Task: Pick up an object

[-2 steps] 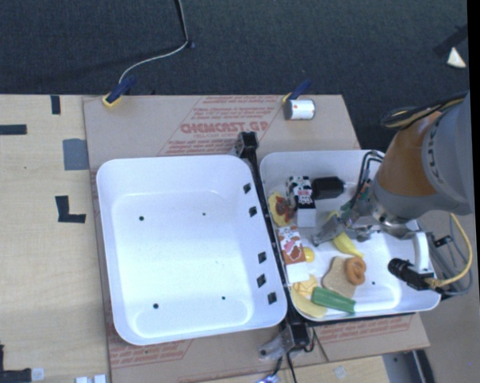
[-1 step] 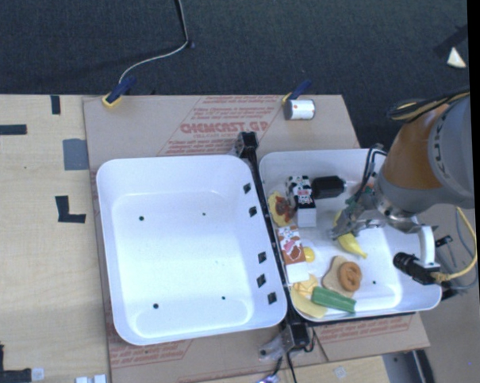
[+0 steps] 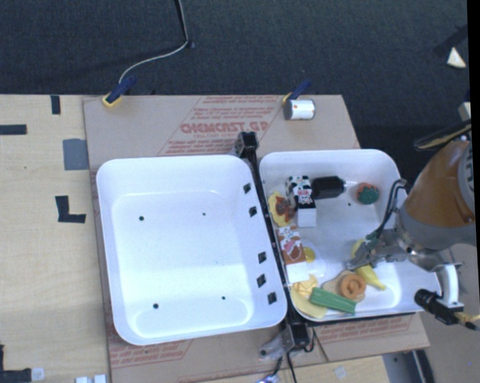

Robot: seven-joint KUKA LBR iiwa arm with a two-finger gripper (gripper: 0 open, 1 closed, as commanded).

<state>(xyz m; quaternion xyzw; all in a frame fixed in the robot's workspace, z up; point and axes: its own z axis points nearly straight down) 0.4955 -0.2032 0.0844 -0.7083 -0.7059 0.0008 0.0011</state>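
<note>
Gripper low over the right bin's lower-right clutter, nothing seen held.

Going left to right, we saw the left bin [image 3: 179, 253] bare, then the right bin [image 3: 329, 222] with items along its left wall and a pile at the bottom: a green block [image 3: 332, 302], an orange round piece [image 3: 353, 286], a yellow banana-shaped toy [image 3: 371, 278] lying slantwise. The gripper [image 3: 368, 255] sat just above and right of that pile, nearest the yellow toy, possibly touching it. We couldn't tell if the fingers were apart or together; too dark and blurred. A green-orange ball [image 3: 368, 194] lay well apart, up top.
</note>
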